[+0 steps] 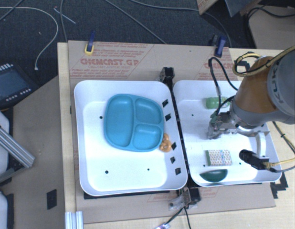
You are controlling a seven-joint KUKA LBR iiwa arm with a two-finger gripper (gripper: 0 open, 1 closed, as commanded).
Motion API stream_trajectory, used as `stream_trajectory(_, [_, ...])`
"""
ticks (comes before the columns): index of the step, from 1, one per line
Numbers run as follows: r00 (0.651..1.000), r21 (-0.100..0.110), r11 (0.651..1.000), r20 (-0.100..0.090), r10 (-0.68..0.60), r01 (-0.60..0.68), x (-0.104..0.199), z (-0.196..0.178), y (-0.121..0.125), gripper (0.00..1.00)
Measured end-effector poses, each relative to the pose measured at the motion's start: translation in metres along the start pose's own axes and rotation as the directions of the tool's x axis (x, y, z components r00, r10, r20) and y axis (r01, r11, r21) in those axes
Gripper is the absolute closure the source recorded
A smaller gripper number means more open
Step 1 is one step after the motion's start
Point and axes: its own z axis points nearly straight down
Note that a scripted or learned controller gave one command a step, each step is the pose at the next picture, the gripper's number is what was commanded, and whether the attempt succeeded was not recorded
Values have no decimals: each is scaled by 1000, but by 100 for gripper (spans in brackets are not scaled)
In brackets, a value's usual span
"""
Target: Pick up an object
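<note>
My gripper (215, 129) reaches down into the right bin (195, 95), near its middle. A light green object (213, 102) lies behind it, toward the bin's far side. A speckled sponge-like block (218, 157) lies in front of the gripper, toward the near side. A dark green curved object (214, 176) rests against the bin's near wall. In the left bin (90, 147) sits a blue divided plate (133, 122), with a small orange-brown object (165, 143) at its right edge. Nothing shows between the gripper's fingers.
A black clamp strip (169, 113) runs between the two bins. The bench is a cardboard-covered board (114, 56). Cables lie on the dark floor behind, and a metal rail stands at the left.
</note>
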Motion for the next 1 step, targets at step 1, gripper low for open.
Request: stream_trajectory(1, [1000, -4, 1000, 2, -2, 2, 2, -44, 4, 100])
